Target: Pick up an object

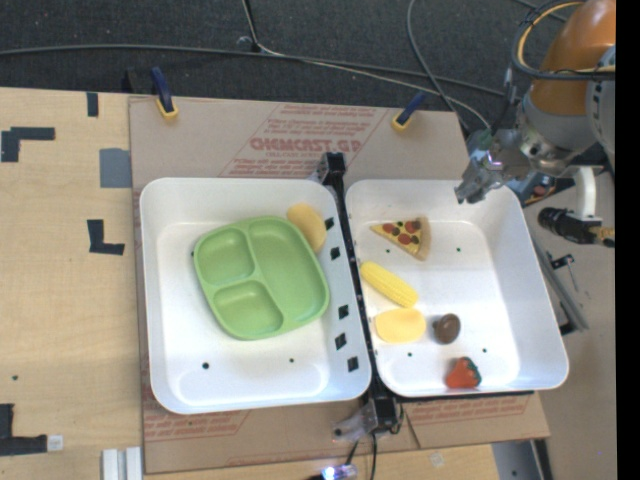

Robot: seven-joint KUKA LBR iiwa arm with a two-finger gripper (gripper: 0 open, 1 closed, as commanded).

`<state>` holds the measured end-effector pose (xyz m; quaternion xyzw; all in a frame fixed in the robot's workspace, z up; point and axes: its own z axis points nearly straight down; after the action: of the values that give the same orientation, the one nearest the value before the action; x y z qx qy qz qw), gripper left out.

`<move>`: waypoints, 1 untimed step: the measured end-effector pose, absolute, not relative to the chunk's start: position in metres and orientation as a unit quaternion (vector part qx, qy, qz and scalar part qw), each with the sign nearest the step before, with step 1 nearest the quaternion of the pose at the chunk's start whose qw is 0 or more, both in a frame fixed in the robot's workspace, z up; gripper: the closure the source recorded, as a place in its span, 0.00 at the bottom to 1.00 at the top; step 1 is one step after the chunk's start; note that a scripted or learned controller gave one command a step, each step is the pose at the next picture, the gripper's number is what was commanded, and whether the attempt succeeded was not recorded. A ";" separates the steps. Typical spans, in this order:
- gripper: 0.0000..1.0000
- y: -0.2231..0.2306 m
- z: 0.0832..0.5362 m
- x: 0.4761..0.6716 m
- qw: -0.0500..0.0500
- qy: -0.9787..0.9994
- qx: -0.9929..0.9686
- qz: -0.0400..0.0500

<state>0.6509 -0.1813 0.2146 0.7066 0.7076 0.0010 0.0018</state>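
The right bin holds a pizza slice, a yellow corn cob, a flat yellow piece, a small brown piece and a red strawberry-like piece. In the left bin a green divided plate lies flat, with a yellow lemon-like piece at its upper right. My gripper hangs at the right bin's upper right corner, above the rim, apart from all the objects. Nothing shows between its fingers.
A black divider with clips runs between the two bins. Cables cross the dark floor behind the bench. Blue and yellow clamps hold the cardboard sheet at the back edge. The arm's orange band sits at the upper right.
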 end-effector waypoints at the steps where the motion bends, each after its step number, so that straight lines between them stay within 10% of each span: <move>1: 1.00 -0.116 0.215 0.656 -0.001 0.710 0.705 0.001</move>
<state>0.6555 -0.1164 0.2155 0.7047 0.7095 0.0007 -0.0006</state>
